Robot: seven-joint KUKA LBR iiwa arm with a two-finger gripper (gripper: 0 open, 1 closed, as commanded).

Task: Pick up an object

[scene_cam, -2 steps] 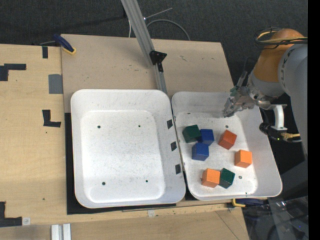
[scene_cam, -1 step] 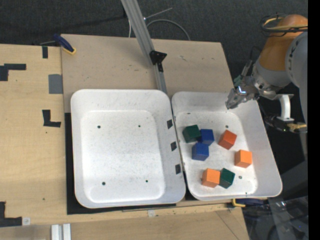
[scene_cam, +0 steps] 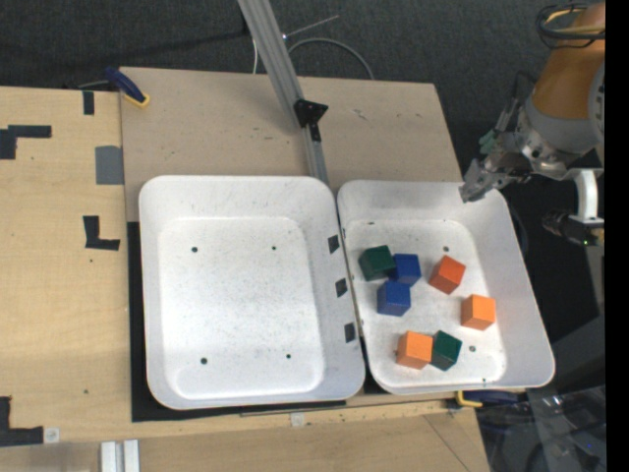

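Observation:
Several small cubes lie in the right bin. A dark green cube touches a blue cube, with a second blue cube just below them. One orange cube sits to their right, another orange cube lies nearer the right wall, and a third orange cube rests at the front beside a second green cube. My gripper hangs over the bin's far right corner, well away from the cubes, with nothing seen in it.
The left bin stands beside the right one. A slanted metal pole crosses the back of the bench and ends near the bins' shared far corner. Black tape marks lie on the wood at left.

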